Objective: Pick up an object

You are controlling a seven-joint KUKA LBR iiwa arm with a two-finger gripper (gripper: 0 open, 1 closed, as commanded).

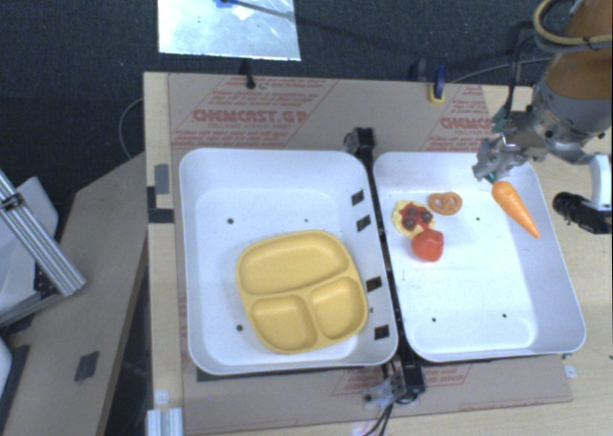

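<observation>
In the right bin (498, 314) an orange carrot (517, 209) lies slanted near the far right wall, its green top pointing up-left. My gripper (492, 166) hangs at the bin's far right corner, right over that green top and seemingly touching it. Left of the carrot lie a small brown pretzel (444, 202), a flat yellow piece with red and dark toppings (412, 218) and a red chunk (427, 245).
The left bin (215, 233) holds a yellow three-compartment plate (302, 288). A black divider with clips (375, 233) runs between the bins. The arm's grey body with its orange band (575, 51) fills the upper right. A shiny sheet (227, 3) lies beyond the bench.
</observation>
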